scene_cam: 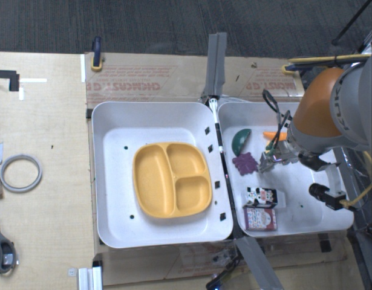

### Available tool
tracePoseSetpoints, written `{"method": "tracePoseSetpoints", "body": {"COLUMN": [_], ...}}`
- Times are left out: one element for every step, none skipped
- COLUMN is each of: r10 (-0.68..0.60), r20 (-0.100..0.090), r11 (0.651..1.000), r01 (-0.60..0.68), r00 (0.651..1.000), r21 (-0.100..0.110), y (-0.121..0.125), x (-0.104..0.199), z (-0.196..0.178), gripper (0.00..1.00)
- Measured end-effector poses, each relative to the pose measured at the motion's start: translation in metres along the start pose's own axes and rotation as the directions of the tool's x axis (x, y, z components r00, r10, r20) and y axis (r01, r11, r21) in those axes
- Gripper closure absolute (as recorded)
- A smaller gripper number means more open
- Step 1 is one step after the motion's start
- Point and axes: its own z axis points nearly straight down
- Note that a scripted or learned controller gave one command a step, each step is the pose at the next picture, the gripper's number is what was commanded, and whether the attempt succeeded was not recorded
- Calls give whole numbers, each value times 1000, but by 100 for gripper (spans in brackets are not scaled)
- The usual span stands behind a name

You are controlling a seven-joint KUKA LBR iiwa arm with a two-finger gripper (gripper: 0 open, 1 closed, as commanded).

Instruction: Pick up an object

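Note:
The right bin (306, 216) holds a purple toy (245, 162), a dark green oval piece (240, 140), an orange piece (275, 135) partly behind the arm, a small black-and-white box (262, 196) and a pink-red card pack (260, 219). My gripper (267, 161) hangs low over this bin, just right of the purple toy and below the orange piece. The wrist covers most of its tips. I see nothing lifted.
The left bin (107, 162) carries a yellow three-part plate (172, 179). On the bench to the left lie a grey tape ring (19, 173) and scissors (3, 254). The grey and orange arm (331, 110) covers the right bin's far right part.

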Motion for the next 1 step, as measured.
{"method": "tracePoseSetpoints", "body": {"r10": [-2], "r20": [1], "r11": [1000], "r01": [2], "r00": [1000], "r21": [1], "y": [0], "x": [0], "z": [-9], "gripper": [100]}}
